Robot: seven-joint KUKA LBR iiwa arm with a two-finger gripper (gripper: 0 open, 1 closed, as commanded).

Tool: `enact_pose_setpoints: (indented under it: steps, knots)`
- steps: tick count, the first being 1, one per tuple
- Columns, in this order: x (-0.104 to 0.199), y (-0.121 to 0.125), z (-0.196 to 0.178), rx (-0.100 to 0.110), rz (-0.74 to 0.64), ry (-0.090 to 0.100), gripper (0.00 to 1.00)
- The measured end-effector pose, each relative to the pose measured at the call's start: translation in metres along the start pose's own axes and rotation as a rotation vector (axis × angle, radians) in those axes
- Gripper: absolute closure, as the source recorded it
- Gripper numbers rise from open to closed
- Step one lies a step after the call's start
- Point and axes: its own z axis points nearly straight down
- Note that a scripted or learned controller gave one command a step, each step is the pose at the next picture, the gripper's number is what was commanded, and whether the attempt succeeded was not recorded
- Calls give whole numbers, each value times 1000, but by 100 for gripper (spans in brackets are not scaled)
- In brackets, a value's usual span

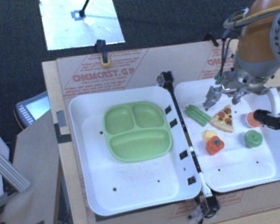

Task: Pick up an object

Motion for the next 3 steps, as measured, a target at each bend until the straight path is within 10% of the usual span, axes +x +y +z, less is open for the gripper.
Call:
enact_pose_setpoints:
  steps: [3]
  knots:
    - [3, 13, 81, -10, -1, -1, 0]
